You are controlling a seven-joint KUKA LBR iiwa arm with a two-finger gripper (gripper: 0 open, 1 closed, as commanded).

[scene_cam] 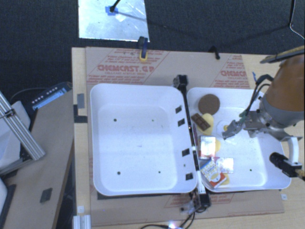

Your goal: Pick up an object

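In the right bin (257,175), several objects lie along its left side. A round brown disc (208,103) sits at the back, a brown chocolate-like bar (201,122) just in front of it. A shiny packet (208,146) over something yellow lies mid-left, and small colourful packets (217,171) lie at the front left. My gripper (230,130) hangs over the bin's middle, right of the bar and packet, with nothing seen between its fingers.
The left bin (138,137) stands beside the right one, with black clips along the shared divider (189,137). The arm's orange band (288,87) rises at the right. A black part (282,162) juts over the right bin's right rim.
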